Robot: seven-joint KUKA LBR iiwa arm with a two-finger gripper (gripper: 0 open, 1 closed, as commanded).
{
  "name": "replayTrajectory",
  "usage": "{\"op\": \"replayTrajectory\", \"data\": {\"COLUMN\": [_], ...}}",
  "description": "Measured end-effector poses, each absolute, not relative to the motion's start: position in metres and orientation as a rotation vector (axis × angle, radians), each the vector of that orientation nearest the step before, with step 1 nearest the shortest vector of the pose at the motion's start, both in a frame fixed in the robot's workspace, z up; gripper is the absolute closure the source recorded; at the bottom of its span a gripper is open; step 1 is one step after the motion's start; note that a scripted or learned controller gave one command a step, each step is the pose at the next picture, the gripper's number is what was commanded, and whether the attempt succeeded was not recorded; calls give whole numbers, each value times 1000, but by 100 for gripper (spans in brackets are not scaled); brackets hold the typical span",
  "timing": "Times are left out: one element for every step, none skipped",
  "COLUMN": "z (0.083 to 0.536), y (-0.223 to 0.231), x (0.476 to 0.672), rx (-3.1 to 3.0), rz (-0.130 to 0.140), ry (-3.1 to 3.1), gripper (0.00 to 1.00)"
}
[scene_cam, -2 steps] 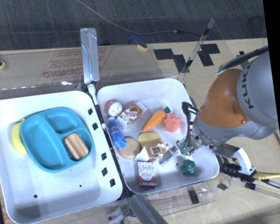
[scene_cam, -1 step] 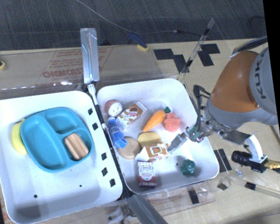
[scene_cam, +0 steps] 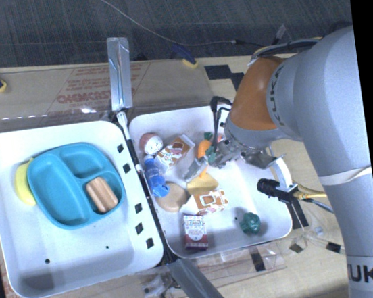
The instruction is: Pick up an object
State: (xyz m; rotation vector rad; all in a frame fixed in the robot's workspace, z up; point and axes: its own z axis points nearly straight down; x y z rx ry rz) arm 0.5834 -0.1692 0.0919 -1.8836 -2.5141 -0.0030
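My gripper [scene_cam: 213,153] reaches down into the right bin [scene_cam: 272,229] at its upper middle, among a cluster of small items. Right beside it lie a small orange item [scene_cam: 203,148] and a yellow wedge [scene_cam: 202,182]. To the left are a round brown-and-white ball [scene_cam: 150,143], a printed white packet [scene_cam: 173,153], a blue bottle [scene_cam: 155,177] and a tan round piece [scene_cam: 173,196]. Nearer the front are an orange-and-white carton [scene_cam: 211,202], a red-and-white can [scene_cam: 195,232] and a green object [scene_cam: 250,223].
The left bin [scene_cam: 65,263] holds a blue divided plate [scene_cam: 67,177] with a brown roll [scene_cam: 102,194] in one compartment and a yellow item [scene_cam: 22,183] under its left edge. A metal divider [scene_cam: 120,72] stands between the bins. The arm's grey body [scene_cam: 325,113] covers the bench's right side.
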Motion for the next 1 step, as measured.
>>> {"op": "replayTrajectory", "data": {"z": [92], "y": [-123], "x": [608], "rx": [-1645], "rz": [5], "ry": [-2679], "gripper": [0]}}
